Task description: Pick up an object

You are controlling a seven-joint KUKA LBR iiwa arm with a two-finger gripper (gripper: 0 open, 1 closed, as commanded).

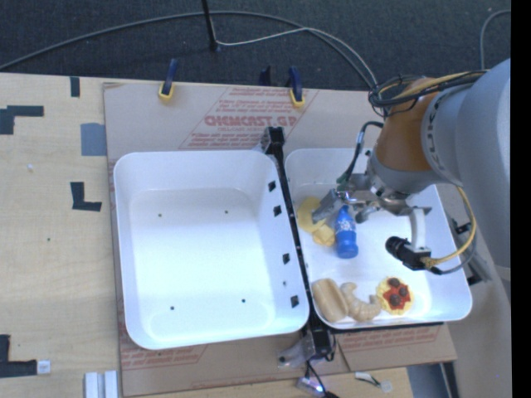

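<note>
The bench [50, 247] carries a cardboard sheet [241, 123], held at its far edge by two clamps: one [168, 81] at the left, one [294, 85] at the right. On the sheet stand two white bins, side by side and touching along a black divider strip [286, 222].

The left bin [133, 247] has a bare floor, with open room up to all four walls.

The right bin [452, 301] holds every loose item, and its room is tighter. The arm [465, 131] enters from the right and covers the bin's far right part; its orange band [402, 143] sits above the wrist.

The gripper [353, 204] hangs over the middle of the right bin, directly above the top end of the blue bottle [345, 237]. Whether the jaws are released or clenched cannot be told from this view.

Item count in the right bin: four.
- One blue bottle, lying near the bin's centre.
- One yellow item [315, 222], just left of the bottle and close to the divider wall.
- One tan bread-like item [342, 301], against the near wall.
- One small tart with red topping [396, 295], just right of the bread-like item and near the front rim.

A black cable [274, 36] crosses the dark floor beyond the bench.
</note>
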